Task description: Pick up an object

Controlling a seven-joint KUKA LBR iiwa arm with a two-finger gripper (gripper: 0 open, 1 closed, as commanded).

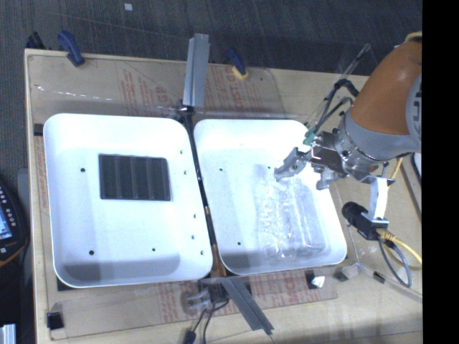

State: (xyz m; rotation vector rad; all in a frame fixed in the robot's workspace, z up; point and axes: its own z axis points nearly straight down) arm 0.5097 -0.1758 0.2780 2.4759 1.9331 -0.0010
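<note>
Right now the jaws hang over the upper end of the clear plastic bottles, which lie in the right bin toward its right side; whether the jaws are open or closed I cannot tell. This looks like the approach before a grasp. Next comes a descent onto the plastic, a squeeze, then a lift. The left bin holds a dark ribbed block.
</note>
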